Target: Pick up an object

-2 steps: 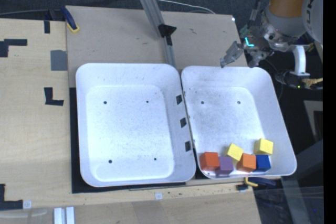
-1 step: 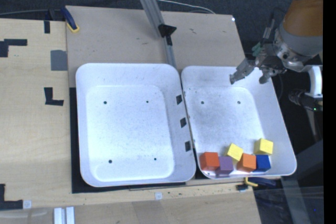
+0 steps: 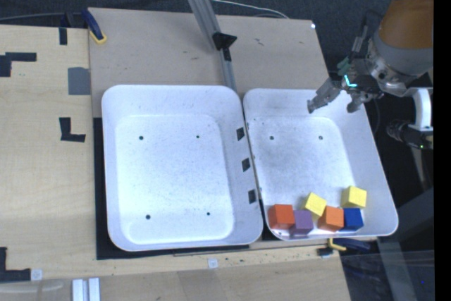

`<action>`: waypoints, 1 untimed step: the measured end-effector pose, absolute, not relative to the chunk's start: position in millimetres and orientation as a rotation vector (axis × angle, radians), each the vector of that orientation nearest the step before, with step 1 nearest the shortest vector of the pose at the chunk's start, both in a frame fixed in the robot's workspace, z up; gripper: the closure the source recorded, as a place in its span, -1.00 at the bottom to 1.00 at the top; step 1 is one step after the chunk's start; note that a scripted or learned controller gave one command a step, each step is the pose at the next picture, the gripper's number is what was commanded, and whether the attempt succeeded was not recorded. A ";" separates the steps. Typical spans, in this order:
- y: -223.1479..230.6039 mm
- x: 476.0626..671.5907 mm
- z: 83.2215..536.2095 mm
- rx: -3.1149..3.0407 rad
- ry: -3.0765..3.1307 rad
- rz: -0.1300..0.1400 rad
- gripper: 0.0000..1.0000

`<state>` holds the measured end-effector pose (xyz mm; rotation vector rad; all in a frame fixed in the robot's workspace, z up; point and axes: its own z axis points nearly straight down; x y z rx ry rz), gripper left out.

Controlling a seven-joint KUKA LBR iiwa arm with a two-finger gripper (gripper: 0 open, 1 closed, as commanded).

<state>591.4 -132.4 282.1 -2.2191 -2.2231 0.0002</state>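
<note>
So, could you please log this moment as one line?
gripper: open, holding nothing, over right bin far edge | blocks: clustered at near edge | left bin

The worktop [image 3: 42,173] is light wood, with a darker brown board [image 3: 155,53] lying on its far part. Two shallow white bins rest on it side by side, their inner rims touching: the left bin [image 3: 116,151] and the right bin [image 3: 366,144]. A black mat [image 3: 99,187] shows under the left bin's edge. Several dark tape marks [image 3: 67,130] are stuck on the wood at the left. A metal rail [image 3: 201,0] crosses the board at a slant.
</note>
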 end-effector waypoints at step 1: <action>-132.4 591.4 282.2 -2.219 -2.223 0.000 -1.00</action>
